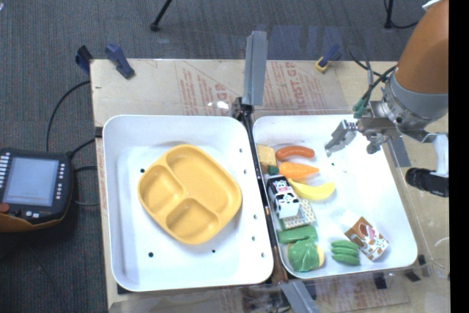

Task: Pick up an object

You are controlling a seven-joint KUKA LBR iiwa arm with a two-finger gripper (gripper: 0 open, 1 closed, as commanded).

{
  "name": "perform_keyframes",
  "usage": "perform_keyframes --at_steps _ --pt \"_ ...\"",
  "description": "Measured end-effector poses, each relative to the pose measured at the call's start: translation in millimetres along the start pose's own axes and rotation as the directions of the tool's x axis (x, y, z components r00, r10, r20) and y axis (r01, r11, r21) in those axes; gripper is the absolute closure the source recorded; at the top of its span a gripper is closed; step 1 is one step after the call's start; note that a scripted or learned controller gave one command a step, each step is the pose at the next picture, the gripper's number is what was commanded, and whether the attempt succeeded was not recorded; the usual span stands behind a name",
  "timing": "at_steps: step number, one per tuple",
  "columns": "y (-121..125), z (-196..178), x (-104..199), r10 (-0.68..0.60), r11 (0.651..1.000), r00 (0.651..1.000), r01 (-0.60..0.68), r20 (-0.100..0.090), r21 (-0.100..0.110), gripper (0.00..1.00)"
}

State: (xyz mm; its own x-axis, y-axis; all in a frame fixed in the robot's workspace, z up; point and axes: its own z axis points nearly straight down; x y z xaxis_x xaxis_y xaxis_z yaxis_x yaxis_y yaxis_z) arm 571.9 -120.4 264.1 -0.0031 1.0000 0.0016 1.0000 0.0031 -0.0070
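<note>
The arm has a big rounded orange shell, and under it a grey ring with a lighter grey band. Below the ring sits a metal wrist block in dull grey. Thin dark cables and one green piece run along its left side. The gripper is made of grey metal with pale, angular fingers. To the right of it a black cylinder sticks out from a white part.

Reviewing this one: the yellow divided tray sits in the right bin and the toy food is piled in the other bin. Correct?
Not quite. The camera view shows the yellow divided tray in the left bin; the toy food is piled in the other, right bin.
</note>
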Motion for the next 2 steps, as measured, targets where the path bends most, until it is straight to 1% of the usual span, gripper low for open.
perform_keyframes --at_steps 1,2 --pt "19 109 30 -0.137 0.991 0.991 0.137 -0.002 0.008 0.00" --pt "-8 156 23 -0.141 0.990 0.990 0.141 0.003 -0.007 0.00"
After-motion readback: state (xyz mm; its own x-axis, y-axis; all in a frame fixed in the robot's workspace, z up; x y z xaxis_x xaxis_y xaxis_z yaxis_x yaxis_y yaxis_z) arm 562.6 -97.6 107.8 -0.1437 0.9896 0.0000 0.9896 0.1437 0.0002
